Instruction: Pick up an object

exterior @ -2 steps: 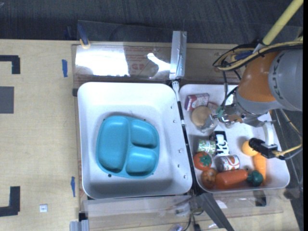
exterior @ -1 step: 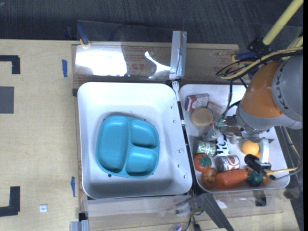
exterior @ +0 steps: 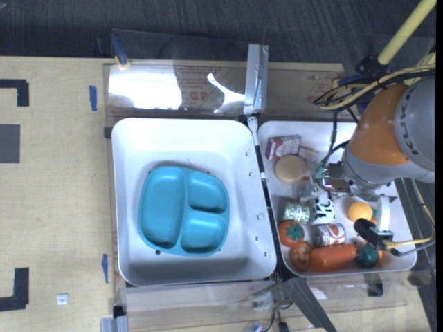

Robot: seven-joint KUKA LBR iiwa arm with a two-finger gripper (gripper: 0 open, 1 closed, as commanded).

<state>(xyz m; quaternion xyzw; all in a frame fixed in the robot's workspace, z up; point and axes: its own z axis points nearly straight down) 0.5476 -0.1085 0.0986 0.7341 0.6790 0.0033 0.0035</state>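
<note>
In the right bin (exterior: 277, 133), at about 3 o'clock of the view, the arm (exterior: 398, 137) has its wrist low over the clutter. Nothing is lifted that I can see, so I judge the task not yet done: the pick itself and the raise are left.

Largest to smallest:

- Left bin (exterior: 131, 151), at 9 o'clock of the right bin. It holds a blue tray (exterior: 183, 208) with three compartments, lying flat near the middle.
- Right bin, crowded. The arm enters from 3 o'clock and covers its upper right part.
- Gripper (exterior: 324, 185), below the wrist, among the items in the middle of the bin. Its tips are lost against a black-and-white patterned item (exterior: 321, 208); I cannot tell how it is set, nor whether it has anything.
- Carrot (exterior: 332, 256), long and orange, along the bin's 6 o'clock wall.
- Can (exterior: 329, 234), just above the carrot.
- Packet (exterior: 284, 146), at 12 o'clock of the pile.
- Tan disc (exterior: 291, 169), just below the packet.
- Tomato (exterior: 291, 232), at the pile's 8 o'clock.
- Yellow ball (exterior: 360, 210), at 4 o'clock of the gripper.

Likely target, as a guess: the patterned item, since it lies nearest the gripper. All items appear to rest on the bin floor.
</note>
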